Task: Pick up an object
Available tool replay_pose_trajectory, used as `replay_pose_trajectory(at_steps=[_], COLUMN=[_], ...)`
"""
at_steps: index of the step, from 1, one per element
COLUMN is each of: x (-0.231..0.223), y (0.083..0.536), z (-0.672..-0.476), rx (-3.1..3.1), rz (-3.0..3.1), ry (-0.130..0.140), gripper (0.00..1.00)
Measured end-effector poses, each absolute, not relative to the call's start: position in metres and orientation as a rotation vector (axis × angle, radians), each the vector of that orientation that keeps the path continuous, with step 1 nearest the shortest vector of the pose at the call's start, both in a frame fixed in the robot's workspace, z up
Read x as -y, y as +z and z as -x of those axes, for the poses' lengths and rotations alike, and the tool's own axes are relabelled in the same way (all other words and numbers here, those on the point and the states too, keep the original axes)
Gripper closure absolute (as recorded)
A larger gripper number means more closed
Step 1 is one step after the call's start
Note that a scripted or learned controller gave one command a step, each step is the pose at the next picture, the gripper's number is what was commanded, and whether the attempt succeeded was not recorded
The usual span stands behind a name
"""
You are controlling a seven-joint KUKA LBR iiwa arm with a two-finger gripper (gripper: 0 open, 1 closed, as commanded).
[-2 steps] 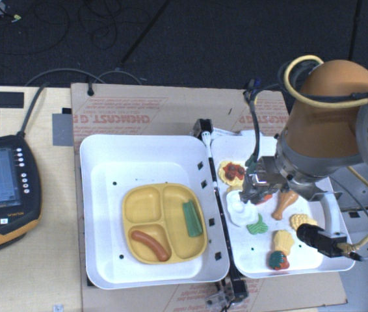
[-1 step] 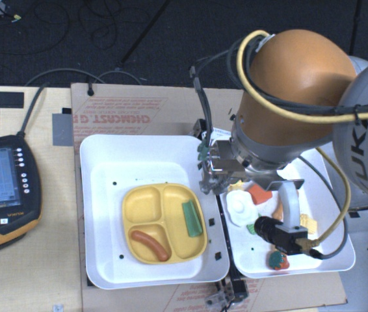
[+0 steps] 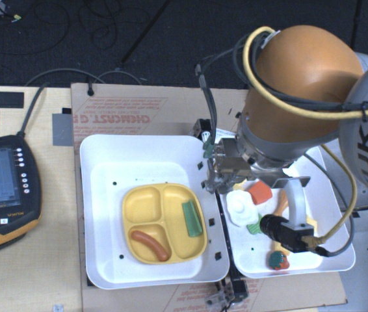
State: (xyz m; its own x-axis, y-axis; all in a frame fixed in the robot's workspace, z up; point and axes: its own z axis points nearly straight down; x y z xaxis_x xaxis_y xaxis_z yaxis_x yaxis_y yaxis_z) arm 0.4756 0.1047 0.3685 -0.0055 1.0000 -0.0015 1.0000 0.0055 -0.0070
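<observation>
My gripper (image 3: 218, 177) hangs over the left edge of the right bin (image 3: 332, 203), close to the wall between the two bins. Just right of it and below lie a white round object (image 3: 239, 208) and a red-orange block (image 3: 260, 192). An orange stick-shaped piece (image 3: 281, 204), a small green piece (image 3: 254, 227) and a red and green toy (image 3: 277, 260) lie further right and nearer the front. The arm's big orange housing hides the back of this bin.
The left bin (image 3: 106, 168) holds a yellow divided plate (image 3: 132, 203) with a brown sausage (image 3: 150, 244) and a green block (image 3: 192, 218) in it. A teach pendant (image 3: 2, 187) lies on the bench at the far left.
</observation>
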Motion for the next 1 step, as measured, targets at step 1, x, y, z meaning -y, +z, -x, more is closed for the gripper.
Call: replay_pose_trajectory(at_steps=[1], x=[-0.0756], y=[0.4512], z=[-0.4762], rx=[2.224], rz=[2.224], ry=[-0.007], gripper=[1.0])
